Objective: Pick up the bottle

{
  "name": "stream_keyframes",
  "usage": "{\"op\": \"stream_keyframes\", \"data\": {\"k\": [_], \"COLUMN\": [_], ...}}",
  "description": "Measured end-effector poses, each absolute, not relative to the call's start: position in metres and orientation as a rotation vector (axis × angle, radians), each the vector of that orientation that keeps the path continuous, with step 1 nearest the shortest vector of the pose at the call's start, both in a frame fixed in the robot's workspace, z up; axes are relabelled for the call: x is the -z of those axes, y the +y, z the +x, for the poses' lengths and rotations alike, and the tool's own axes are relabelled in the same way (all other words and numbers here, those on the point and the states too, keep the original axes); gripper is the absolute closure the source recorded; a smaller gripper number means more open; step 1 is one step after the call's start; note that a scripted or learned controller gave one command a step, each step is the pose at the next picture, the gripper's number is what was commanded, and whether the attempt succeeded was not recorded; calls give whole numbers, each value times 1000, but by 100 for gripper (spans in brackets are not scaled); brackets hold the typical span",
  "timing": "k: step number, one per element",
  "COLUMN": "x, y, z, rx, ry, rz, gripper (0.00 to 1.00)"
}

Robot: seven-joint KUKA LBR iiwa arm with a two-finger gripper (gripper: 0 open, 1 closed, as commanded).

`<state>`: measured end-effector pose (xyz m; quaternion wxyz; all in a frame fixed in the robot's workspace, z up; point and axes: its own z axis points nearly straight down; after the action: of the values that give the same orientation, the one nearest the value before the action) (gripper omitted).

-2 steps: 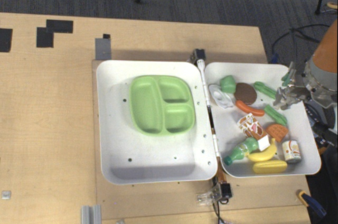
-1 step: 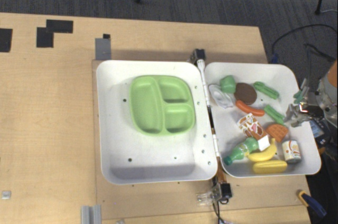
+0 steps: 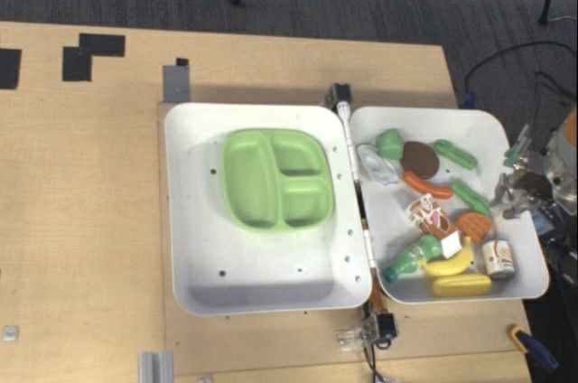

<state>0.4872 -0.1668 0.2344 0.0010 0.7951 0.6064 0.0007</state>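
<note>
arm [image 3: 564, 164] cut off at right edge (fingers indistinct)

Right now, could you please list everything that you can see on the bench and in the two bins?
bench: one, light wood, under both bins
left bin: one, white, holds the tray
tray: one, green, three compartments, middle of left bin
right bin: one, white, holds the small items
bottle: one, green, lying near the bin's front left
bananas: two, yellow, front of right bin
can: one, white label, front right
sausage: one, orange-red, centre
brown round piece: one, rear centre
green vegetables: several, rear and right
pincer: one, grey, over the right bin's right rim
</note>
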Motion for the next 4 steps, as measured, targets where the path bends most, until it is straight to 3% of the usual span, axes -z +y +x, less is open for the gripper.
{"op": "stream_keyframes", "data": {"k": [4], "x": [-276], "y": [-165], "z": [492], "rx": [-11], "ry": [1929], "rz": [2468], "gripper": [100]}}
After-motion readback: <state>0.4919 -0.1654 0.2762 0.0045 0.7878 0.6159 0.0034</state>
